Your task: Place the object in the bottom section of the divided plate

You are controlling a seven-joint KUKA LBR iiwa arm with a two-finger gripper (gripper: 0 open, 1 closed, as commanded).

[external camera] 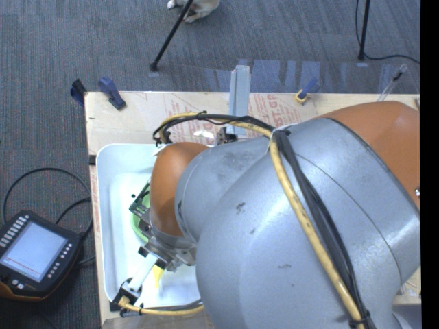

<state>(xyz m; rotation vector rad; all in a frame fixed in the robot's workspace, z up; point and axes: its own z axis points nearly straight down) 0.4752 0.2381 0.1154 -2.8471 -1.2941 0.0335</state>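
Note:
The arm's grey body and orange band cover most of the camera view. My gripper (166, 258) hangs low over the left white bin (110, 184), just below the orange band. A sliver of the green divided plate (140, 210) shows at the gripper's left, inside that bin; the rest of the plate is hidden under the wrist. A small yellow piece (158, 275) shows right under the gripper, over the bin floor. Whether it is an object, and whether it is held, I cannot make out.
The bin's left wall and front left corner (113, 286) are visible. Blue clamps (111, 93) sit on the bench's back edge. A teach pendant (34, 256) lies on the carpet to the left. The right bin is hidden by the arm.

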